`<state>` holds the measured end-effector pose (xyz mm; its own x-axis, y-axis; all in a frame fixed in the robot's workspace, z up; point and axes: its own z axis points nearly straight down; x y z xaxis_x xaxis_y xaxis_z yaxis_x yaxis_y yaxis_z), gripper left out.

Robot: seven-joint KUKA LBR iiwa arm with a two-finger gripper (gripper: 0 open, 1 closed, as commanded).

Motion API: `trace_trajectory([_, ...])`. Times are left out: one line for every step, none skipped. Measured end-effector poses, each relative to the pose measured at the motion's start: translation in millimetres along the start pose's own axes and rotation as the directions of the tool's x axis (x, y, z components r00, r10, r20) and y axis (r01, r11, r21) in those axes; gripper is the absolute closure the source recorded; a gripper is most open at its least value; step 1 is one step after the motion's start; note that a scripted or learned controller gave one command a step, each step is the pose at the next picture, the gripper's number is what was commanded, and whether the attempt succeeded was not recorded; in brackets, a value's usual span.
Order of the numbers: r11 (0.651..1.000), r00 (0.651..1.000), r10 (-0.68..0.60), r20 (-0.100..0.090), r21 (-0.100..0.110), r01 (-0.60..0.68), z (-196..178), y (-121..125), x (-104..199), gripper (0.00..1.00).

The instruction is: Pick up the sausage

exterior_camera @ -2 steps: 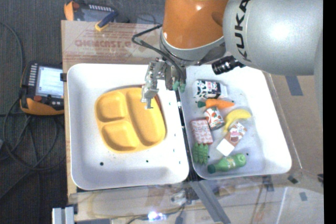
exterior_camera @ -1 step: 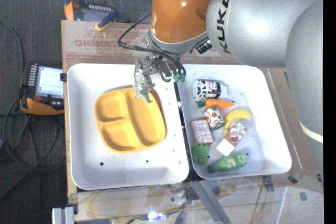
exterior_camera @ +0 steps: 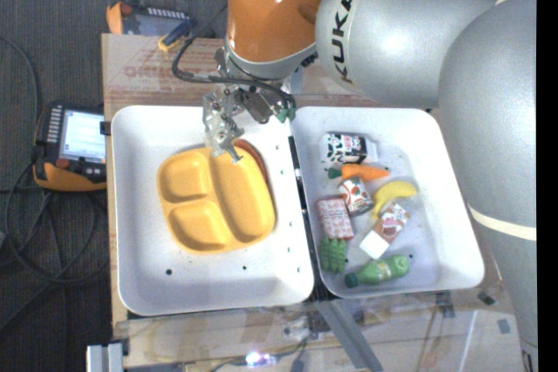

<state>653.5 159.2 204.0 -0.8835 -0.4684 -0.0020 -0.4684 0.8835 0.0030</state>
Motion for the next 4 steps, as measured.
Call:
trace_trajectory([0.961, 0.961, -0.278, -0.001, -0.001, 0.278, 8, 42, -7, 1.00])
trace_trajectory([0.863, 0.863, -0.505, 0.003, -0.001, 0.505, -13, 46, -43, 1.00])
trace_trajectory([0.624, 0.624, -0.782, 0.004, -0.001, 0.782, -99, 50, -45, 1.00])
trace_trajectory([0.266, 0.266, -0.964, 0.003, -0.003, 0.964, -30, 42, -40, 1.00])
